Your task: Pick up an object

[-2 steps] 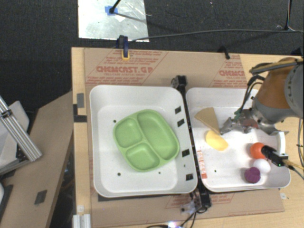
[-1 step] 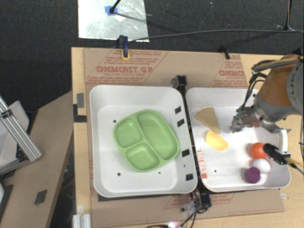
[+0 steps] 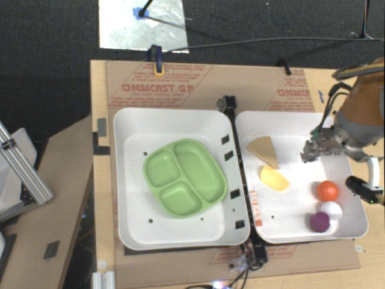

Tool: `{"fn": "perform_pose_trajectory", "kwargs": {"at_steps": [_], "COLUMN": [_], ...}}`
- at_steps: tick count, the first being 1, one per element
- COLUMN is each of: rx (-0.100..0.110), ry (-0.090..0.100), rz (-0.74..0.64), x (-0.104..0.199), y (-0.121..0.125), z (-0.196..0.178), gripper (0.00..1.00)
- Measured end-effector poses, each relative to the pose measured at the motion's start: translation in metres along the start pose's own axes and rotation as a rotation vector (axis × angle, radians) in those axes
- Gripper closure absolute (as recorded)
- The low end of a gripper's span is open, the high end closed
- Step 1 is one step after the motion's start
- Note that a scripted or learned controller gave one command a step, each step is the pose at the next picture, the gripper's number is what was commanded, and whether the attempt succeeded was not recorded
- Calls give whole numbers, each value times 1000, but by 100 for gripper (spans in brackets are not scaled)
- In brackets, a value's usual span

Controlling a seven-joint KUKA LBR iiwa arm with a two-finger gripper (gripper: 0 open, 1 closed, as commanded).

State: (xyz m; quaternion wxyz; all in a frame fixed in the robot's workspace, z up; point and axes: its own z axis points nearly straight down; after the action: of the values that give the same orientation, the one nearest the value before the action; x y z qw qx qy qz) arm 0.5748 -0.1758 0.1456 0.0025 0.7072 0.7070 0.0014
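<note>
Gripper point(image 3: 310, 151) hovers above orange ball point(image 3: 328, 190).

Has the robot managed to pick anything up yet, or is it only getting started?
Nothing looks picked up yet. The tool is over the right bin, near its far side, with nothing visibly between its fingers. The tan wedge, yellow piece, orange ball, white ball and purple ball all lie in that bin. Grasping and lifting one remains.

"CHEMCAST GP" is printed in red on the brown protective sheet point(image 3: 180, 83), at far left and again at far right.
</note>
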Motion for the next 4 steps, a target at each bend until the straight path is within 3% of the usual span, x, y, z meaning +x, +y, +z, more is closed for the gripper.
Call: {"fn": "perform_pose_trajectory", "kwargs": {"at_steps": [2,4], "rx": [-4,4], "ry": [-1,4], "rz": [-7,-10], "x": [13,117], "y": [12,1], "z": [-123,-107], "gripper": [100,100]}}
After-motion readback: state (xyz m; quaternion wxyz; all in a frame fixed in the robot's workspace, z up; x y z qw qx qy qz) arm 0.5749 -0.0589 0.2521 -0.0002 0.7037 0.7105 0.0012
